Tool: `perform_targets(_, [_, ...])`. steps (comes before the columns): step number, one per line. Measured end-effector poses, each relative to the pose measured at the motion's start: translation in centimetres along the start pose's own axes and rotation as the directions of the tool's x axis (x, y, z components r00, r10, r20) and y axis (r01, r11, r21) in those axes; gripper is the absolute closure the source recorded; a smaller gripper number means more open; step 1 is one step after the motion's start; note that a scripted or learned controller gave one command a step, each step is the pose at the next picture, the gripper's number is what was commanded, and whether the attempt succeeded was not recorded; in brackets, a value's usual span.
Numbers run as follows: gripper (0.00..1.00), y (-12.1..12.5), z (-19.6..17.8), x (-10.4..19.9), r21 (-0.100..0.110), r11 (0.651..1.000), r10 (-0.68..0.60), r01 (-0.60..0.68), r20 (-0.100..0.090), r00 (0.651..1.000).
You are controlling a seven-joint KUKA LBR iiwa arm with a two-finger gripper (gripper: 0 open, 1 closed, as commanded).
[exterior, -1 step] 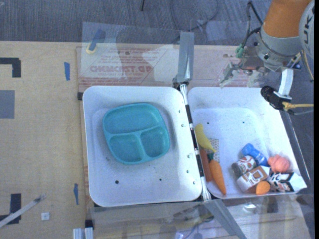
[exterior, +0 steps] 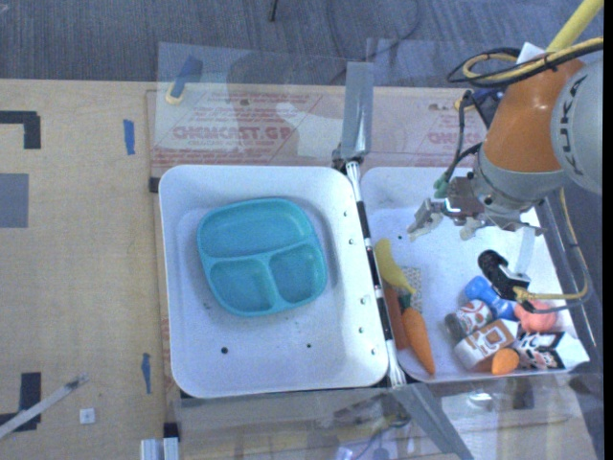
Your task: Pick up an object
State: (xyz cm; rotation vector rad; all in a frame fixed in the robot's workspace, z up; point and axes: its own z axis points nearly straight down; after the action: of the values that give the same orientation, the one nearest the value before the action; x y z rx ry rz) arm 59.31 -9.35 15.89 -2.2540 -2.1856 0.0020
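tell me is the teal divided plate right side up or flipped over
Right side up: the teal plate in the left bin shows its three hollow compartments facing the camera, with nothing in them.

Teal tray (exterior: pixel 261 254) lies in left bin (exterior: pixel 182 343); pincer (exterior: pixel 436 211), perhaps empty, hangs over right bin (exterior: pixel 388 195).

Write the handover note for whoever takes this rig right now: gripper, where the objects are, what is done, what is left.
Gripper: hangs over the upper part of the right white bin, with nothing visible between its fingers; whether they are open or shut cannot be told.
Objects: orange toy carrot and yellow banana-shaped toy lie along that bin's left wall; a cluster of small toys and containers sits in its lower right corner. The teal divided plastic plate lies in the left white bin.
Done: no pick so far.
Left: choose an object, descend, grasp and lift it.
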Motion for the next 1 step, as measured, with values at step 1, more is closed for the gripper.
perform_targets(1, [0.0,-10.95,-2.38,-5.05,0.002,1.0,-0.012,0.012,-0.001,1.0])
